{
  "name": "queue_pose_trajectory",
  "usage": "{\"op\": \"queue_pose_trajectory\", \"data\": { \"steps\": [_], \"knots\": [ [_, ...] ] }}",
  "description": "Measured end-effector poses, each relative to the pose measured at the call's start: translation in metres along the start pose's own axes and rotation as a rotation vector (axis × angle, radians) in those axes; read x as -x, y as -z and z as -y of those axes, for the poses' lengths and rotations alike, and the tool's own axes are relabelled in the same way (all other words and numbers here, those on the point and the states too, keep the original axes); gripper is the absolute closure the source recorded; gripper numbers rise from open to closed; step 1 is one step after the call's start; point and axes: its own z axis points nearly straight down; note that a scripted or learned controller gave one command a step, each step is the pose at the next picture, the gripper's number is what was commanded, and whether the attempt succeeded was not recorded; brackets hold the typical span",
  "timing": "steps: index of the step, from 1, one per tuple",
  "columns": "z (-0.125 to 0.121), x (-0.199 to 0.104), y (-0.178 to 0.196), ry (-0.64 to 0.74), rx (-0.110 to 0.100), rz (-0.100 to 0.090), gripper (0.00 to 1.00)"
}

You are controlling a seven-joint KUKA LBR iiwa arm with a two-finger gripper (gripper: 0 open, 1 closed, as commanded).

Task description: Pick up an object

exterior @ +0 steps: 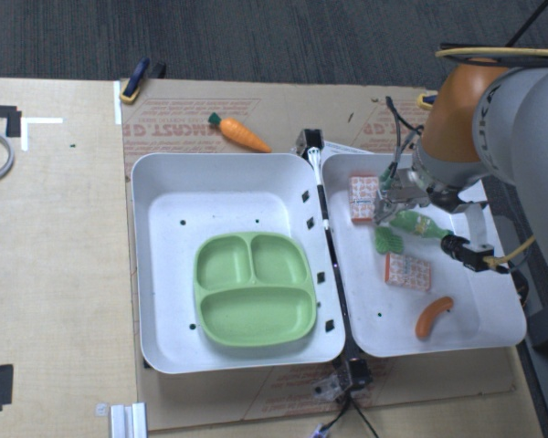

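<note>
Green plate (254, 288) sits in the left bin (155, 245), well left of my gripper (390, 206), and a carrot (241, 132) lies outside beyond it. I judge I'm at the reach-down step: the gripper hangs low in the right bin (493, 322), beside a patterned box (363, 196), with a green bottle (420, 224) just right of it. I can't tell how the jaws stand. A second box (408, 271) and a sausage (433, 318) lie nearer the front. The arm bends in from the right, wrist down. Next I'd need contact confirmed, then a lift
</note>
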Motion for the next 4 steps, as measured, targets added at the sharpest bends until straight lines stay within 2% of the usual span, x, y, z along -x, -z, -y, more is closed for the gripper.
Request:
{"op": "queue_pose_trajectory", "data": {
  "steps": [1, 2, 3, 4],
  "knots": [
    [0.000, 0.000, 0.000, 0.000, 0.000, 0.000, 0.00],
    [-0.047, -0.075, 0.090, 0.161, 0.004, 0.002, 0.00],
    [0.019, -0.093, 0.090, 0.191, 0.001, 0.000, 0.00],
    [0.092, -0.069, 0.090, 0.540, 0.002, 0.000, 0.00]
  ]
}}
